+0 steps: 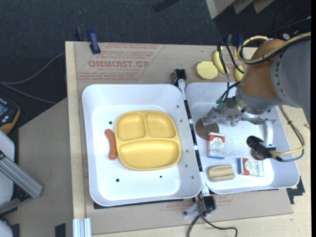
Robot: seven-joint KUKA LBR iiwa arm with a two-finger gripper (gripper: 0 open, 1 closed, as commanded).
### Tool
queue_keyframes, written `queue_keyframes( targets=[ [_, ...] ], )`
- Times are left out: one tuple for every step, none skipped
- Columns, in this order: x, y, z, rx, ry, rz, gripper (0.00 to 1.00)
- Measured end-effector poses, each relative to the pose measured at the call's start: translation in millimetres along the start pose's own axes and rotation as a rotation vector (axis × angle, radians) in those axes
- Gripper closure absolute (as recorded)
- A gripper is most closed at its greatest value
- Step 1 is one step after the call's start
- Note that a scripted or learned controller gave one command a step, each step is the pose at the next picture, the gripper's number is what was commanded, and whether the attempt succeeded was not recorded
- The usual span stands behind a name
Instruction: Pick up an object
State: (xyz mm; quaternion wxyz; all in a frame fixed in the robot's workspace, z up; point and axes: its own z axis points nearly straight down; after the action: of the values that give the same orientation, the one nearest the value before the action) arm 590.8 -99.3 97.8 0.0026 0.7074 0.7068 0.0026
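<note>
step: approach for a pick | gripper [211, 124] low in right bin [284, 179], over brown disc [203, 128] | finger opening: cannot tell, nothing seen held | nearest: small carton [216, 145], bread roll [220, 173] | advice: centre on one item, descend straight, clear of bin wall

- Left bin [94, 132]: yellow divided plate [147, 139], hot dog [111, 143] beside it.
- Right bin [284, 174]: claw [213, 120] low over a brown disc [205, 129], near a small carton [216, 145].
</note>
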Motion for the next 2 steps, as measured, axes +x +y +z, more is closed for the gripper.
queue_keyframes(
  targets=[
    [-1.3, 4.5, 11.5, 0.005, 0.001, -0.001, 0.0],
    [-7.7, 51.4, 2.1, 0.001, -0.002, -0.003, 0.0]
  ],
)
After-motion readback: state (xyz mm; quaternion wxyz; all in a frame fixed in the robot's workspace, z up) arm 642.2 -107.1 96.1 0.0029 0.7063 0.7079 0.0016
